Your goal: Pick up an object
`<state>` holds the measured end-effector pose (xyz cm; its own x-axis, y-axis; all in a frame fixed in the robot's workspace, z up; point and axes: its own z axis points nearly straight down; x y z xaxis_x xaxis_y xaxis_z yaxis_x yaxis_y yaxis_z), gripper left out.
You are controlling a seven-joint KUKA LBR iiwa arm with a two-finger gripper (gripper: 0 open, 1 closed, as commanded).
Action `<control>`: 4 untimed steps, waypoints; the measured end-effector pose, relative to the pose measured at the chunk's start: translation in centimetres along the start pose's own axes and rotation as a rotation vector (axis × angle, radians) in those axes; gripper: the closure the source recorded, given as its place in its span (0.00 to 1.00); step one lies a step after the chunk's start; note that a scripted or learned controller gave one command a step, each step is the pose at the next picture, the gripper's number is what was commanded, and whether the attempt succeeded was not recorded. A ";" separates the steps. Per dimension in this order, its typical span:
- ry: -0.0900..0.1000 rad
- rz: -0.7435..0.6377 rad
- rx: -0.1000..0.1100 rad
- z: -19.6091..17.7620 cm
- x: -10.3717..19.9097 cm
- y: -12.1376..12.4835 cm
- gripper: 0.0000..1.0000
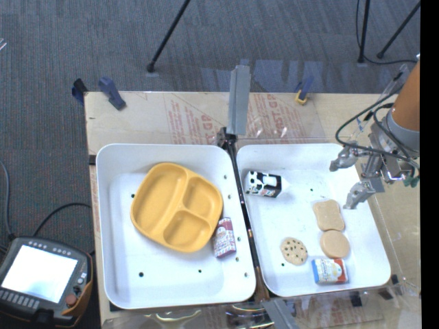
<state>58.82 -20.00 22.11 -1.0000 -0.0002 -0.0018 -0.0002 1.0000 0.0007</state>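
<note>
A robotics lab, set up for testing. The worktop (164, 118) is a plywood sheet held by clamps (112, 92), standing on grey office carpet (82, 33). Two white bins (110, 184) sit side by side on it, holding toy food such as a cookie (294, 250) and a yellow tray (177, 206). Tripod legs (171, 26) stand behind the bench, a teach pendant (41, 276) with a lit screen lies at lower left, and loose cables (360, 125) trail from the arm

2 bins (110, 184), 1 tray (177, 205), 6 food items (294, 250)
</note>
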 end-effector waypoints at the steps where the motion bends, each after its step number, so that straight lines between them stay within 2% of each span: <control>1: 0.001 -0.035 0.000 2.8 -2.3 -0.7 0.00; 2: -0.004 0.054 0.001 0.7 -2.0 -1.0 0.00; 3: -0.001 0.310 0.000 -1.4 -0.3 -1.3 0.00; 4: 0.002 0.528 0.000 1.4 -1.0 -1.2 0.00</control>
<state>59.84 -21.22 20.69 -0.8638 0.5039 0.0009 0.5039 0.8638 0.0005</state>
